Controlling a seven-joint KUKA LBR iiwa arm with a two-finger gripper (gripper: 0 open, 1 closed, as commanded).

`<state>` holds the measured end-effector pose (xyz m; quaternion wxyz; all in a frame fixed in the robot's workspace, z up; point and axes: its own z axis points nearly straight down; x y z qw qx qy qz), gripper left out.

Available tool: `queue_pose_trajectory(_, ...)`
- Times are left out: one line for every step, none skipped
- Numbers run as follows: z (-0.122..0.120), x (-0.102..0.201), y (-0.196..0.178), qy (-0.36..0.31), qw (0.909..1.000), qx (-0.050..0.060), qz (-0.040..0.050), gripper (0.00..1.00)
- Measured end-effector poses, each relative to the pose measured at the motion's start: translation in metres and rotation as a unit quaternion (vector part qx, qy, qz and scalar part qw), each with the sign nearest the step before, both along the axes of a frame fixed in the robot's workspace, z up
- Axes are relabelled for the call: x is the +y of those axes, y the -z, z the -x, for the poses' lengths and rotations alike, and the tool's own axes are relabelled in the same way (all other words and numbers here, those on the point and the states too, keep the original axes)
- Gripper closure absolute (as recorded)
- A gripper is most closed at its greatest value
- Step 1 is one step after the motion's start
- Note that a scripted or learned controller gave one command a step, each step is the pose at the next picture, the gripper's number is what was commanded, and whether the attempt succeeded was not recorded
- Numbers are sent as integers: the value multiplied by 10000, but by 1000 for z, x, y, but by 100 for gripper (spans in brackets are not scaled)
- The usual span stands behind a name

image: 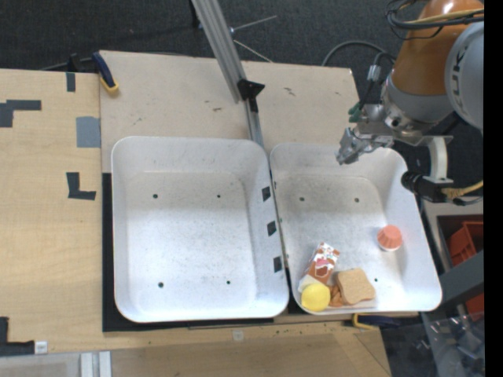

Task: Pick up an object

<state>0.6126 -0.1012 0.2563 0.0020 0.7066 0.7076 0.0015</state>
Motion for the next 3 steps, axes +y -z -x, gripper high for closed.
queue_pose_trajectory(14, 52, 14, -18, 10000, 44, -7, 100)
queue_pose_trajectory(20, 101, 27, -21, 10000, 44, -9, 100)
queue_pose_trajectory(32, 157, 19, -32, 10000, 38, -14, 100)
